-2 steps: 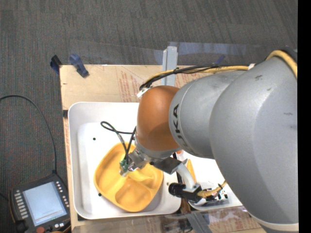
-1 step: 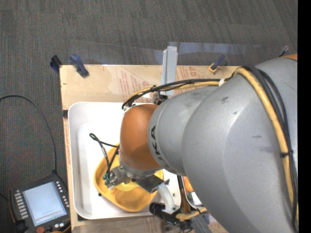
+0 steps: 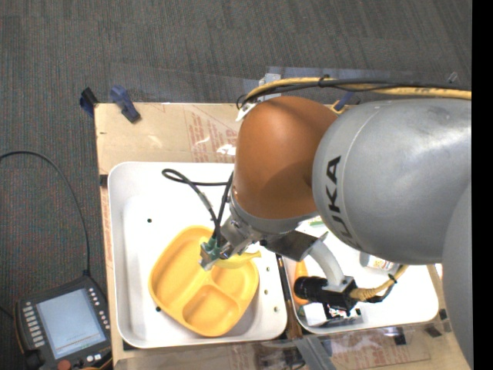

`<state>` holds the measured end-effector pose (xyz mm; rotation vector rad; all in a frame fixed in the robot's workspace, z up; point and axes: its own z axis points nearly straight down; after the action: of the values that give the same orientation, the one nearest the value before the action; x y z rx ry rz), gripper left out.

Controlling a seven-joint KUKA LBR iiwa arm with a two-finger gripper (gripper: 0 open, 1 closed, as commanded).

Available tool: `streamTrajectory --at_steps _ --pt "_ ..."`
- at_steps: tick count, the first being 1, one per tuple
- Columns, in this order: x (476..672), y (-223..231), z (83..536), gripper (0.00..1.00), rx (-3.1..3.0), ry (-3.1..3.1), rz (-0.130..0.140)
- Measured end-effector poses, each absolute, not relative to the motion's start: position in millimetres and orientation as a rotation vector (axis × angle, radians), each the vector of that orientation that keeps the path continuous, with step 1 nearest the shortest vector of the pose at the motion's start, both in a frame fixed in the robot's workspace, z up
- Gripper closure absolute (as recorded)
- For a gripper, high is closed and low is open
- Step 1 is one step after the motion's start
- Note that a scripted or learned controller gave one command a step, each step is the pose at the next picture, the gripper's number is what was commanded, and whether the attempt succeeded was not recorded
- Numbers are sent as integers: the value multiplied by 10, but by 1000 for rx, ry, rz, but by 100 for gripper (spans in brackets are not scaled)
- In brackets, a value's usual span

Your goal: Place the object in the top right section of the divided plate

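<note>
**Placement Step: End Effector Over Divided Plate**

Positioned above the yellow divided plate [image 3: 202, 291], which lies tilted in the left white bin [image 3: 127, 206] on the desk [image 3: 154, 133]. End effector [image 3: 211, 254] located at the plate's upper rim, close to the top right section. Finger spacing: cannot tell; hidden under the wrist and too small to resolve. Object to be placed: not identifiable between the fingers; position cannot be confirmed. Arm [image 3: 370, 183] covering much of the right white bin [image 3: 420, 303], where some items lie partly hidden.

Judged step: approach to, or release over, the top right section.

Next move, as judged: confirm alignment over that section rather than over a divider ridge, lower close to the plate surface, then release. Risk: drop onto the rim or into the adjoining section.
</note>
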<state>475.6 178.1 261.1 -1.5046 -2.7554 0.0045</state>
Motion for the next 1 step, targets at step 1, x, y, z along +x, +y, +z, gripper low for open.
streamTrajectory --at_steps 1 --pt "4740 2271 1763 100 -1694 -2641 11"
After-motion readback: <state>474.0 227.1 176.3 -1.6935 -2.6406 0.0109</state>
